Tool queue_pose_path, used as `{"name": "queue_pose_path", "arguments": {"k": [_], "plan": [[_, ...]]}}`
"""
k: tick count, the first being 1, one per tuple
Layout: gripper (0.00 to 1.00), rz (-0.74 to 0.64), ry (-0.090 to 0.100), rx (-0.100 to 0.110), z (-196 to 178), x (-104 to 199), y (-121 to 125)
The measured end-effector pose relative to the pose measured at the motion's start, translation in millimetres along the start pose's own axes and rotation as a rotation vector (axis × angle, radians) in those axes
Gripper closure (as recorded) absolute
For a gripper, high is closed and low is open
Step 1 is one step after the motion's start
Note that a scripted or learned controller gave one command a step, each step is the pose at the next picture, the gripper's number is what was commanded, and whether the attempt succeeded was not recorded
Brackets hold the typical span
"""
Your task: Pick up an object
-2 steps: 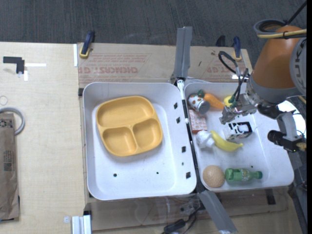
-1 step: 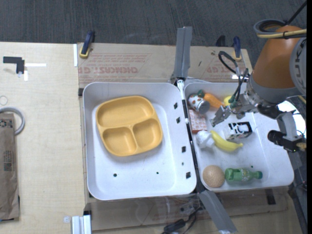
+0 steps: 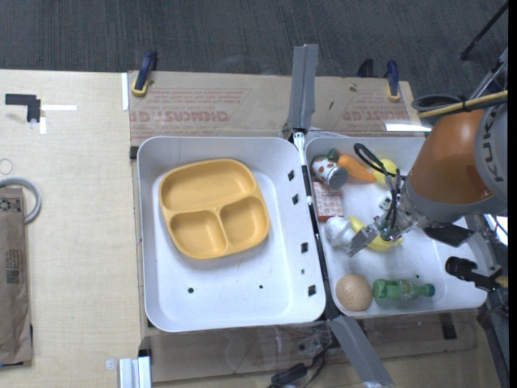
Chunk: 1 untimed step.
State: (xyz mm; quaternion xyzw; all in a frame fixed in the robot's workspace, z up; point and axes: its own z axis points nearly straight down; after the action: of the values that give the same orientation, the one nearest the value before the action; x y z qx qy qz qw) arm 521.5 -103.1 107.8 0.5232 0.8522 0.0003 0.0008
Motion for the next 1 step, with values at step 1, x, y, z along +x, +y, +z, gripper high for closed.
{"name": "queue_pose_path", "arguments": {"k": [1], "plan": [[1.00, 0.005, -0.002, -0.002, -9.4, -1.7, 0.1]]}}
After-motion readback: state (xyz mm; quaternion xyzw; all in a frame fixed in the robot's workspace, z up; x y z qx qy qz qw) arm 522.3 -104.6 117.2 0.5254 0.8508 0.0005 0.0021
